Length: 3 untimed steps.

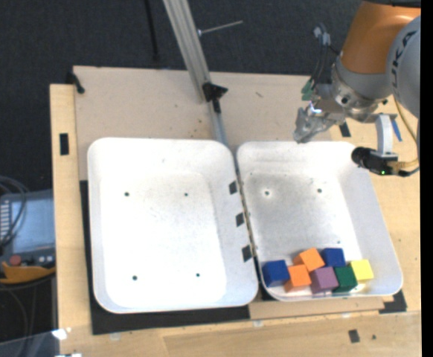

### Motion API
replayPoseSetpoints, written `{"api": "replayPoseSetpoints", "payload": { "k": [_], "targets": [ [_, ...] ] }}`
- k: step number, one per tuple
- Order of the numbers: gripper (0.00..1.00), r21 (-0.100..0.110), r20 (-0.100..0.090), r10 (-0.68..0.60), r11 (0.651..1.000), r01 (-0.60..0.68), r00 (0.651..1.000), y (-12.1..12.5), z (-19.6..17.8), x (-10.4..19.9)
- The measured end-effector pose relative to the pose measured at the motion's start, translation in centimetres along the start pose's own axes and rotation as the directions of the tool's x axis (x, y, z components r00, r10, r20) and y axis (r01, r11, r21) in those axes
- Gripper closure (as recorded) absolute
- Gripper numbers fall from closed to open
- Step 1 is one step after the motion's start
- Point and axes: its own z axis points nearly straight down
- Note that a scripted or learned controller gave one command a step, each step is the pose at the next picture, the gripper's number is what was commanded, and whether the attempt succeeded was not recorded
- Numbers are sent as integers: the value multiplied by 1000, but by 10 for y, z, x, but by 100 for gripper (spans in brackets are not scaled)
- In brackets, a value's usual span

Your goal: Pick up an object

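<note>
We see the claw (306, 130) up over the right bin's (365, 199) back edge; we cannot tell its state. The colored blocks (319, 269) sit bunched in that bin's front corner.

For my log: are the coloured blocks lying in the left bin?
No, the coloured blocks lie in the near corner of the right bin.

light: even, fairly bright overhead | glare: two shallow white plastic bins (164, 222) slightly washed out | shadows: soft, faint under bin rims | focus: mildly soft throughout, low resolution | surroundings: dark floor stayed underexposed
</note>
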Motion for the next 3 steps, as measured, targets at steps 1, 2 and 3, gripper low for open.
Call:
{"api": "replayPoseSetpoints", "payload": {
  "k": [1, 2, 3],
  "targets": [
    [100, 7, -2, -10, 1000, 10, 1000, -24, -2, 54],
    [100, 10, -1, -10, 1000, 10, 1000, -59, 8, 96],
    [100, 9, -2, -11, 1000, 11, 1000, -74, 13, 140]
  ]
}}
